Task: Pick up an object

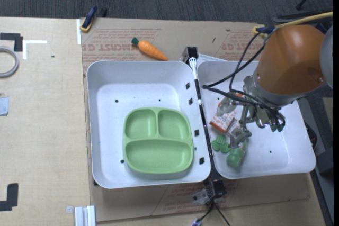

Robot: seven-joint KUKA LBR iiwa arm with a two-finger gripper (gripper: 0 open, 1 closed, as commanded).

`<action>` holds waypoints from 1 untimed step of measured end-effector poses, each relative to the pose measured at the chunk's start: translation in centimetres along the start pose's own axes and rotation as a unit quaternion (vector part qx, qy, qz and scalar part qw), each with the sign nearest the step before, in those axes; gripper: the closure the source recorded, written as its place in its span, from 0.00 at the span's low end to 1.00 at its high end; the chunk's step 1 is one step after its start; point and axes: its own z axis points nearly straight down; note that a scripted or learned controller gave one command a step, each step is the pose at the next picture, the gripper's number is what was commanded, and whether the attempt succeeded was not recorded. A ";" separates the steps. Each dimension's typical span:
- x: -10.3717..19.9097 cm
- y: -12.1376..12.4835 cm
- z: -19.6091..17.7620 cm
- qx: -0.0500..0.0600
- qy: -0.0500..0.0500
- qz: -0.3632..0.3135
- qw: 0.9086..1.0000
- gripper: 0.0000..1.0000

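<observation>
From my remote station: nearest the camera, at the front left corner of the right bin (296, 164), a small pile of green toys (233, 155) lies just under the hand (239, 137). The lowest green piece (235, 159) is a rounded lump with no clear long axis; a second green bit (219, 144) sits to its left against the bin's wall. Behind them, an orange-and-white packet (223, 122) lies with its long axis slanting from front-left to back-right, and it touches the green pieces at its lower end.

The hand hangs directly over the pile, its metal tip low among the green toys. I cannot tell whether it is released or clenched, nor whether anything sits in its grip; cables and brackets hide that part.

The arm (293, 61) comes in from the right and stands above the right bin, its orange band bulking large above the wrist, black cables looping off to the left.

In the left bin (106, 114), a green divided plate (158, 141) lies flat, three compartments showing. Farther back, on the cardboard of the bench (42, 129), a toy carrot (150, 48) lies with its green top to the left and its point to the right, long axis slanting slightly down. Beyond it, a blue-and-yellow clip (89, 18) rests at the cardboard's far edge.
</observation>
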 end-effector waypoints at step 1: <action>0.6 0.5 0.0 0.000 0.000 -0.159 0.987 0.00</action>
